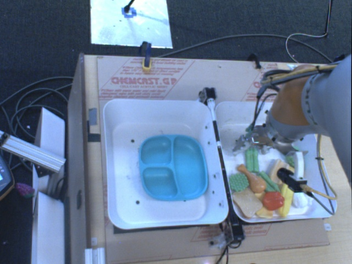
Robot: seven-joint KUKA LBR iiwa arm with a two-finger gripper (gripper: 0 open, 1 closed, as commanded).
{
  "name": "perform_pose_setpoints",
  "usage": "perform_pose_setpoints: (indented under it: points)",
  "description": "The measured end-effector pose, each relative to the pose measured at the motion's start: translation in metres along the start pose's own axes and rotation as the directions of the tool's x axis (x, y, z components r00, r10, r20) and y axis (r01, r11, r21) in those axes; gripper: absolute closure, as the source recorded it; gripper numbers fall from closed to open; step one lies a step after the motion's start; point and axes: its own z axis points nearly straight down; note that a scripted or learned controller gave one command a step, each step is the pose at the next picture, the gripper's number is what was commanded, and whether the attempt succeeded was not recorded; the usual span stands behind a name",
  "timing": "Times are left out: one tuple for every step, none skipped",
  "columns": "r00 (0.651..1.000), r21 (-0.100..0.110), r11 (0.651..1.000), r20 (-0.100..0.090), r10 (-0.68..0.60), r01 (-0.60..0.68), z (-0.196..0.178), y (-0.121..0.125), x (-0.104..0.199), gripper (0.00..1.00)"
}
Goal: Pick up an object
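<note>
1. From the camera above the bench, I am reaching in from the right, and my gripper (248,142) is hanging low inside the right bin (231,114), just right of the black divider (215,136) between the two bins.
2. I cannot tell how my jaws are standing; the metal tip is blurring against the white floor of the bin.
3. My tip is sitting just above the top end of a green bean (252,160), and whether it is touching the bean I cannot tell.
4. The toy food is lying heaped in the near part of the right bin, toward the front from the divider's middle: a drumstick (252,179), a round green piece (238,182), a slice of bread (247,203), a tomato (273,200) and a yellow strip (286,196).
5. Left of the divider, a blue plate (172,166) with three sections is resting in the left bin (118,147).
</note>
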Motion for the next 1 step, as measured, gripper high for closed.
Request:
perform_pose_setpoints:
  points:
    - [1.000, 0.001, 1.000, 0.000, 0.002, -0.002, 0.0002, -0.0434, 0.0112, 0.00]
